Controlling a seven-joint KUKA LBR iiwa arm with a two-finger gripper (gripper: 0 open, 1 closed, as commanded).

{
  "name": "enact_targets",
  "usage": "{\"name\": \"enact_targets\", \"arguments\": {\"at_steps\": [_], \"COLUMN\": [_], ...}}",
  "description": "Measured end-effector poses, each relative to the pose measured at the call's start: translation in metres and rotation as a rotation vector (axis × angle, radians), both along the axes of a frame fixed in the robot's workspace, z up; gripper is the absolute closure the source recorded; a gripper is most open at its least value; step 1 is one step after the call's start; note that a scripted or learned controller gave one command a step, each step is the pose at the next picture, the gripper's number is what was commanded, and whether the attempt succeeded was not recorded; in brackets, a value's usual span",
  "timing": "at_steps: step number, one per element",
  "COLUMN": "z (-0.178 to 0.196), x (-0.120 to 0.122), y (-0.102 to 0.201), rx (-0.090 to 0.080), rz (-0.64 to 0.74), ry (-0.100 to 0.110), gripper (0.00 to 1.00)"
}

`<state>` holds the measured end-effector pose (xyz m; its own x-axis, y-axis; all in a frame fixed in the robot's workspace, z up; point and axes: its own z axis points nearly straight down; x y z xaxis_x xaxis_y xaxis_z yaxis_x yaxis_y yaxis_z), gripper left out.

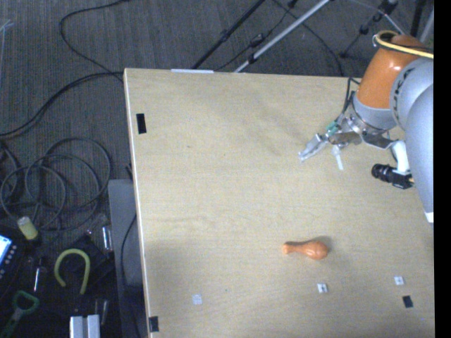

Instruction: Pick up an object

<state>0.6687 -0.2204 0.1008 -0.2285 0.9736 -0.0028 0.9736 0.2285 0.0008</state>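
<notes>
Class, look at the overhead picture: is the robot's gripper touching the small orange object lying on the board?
Apart. The camera view shows the gripper up and to the right, with a wide stretch of bare board between it and the orange object.

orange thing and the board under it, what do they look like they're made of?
Orange object: looks like matte rubber or soft plastic, a bulb tapering to a narrow neck, no glare; too small to be sure. Board: pale wood or plywood, flat finish with faint grain streaks, a few small black and white markers on it.
</notes>
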Motion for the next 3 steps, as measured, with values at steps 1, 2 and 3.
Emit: {"name": "enact_targets", "arguments": {"at_steps": [1,2,3], "z": [-0.016,-0.006,0.075], "x": [0.001,0.002,0.0], "y": [0.02,0.021,0.1], "rx": [0.0,-0.002,0.002], "rz": [0.354,0.355,0.313], "ry": [0.0,-0.002,0.0], "gripper": [0.0,1.0,1.0]}}
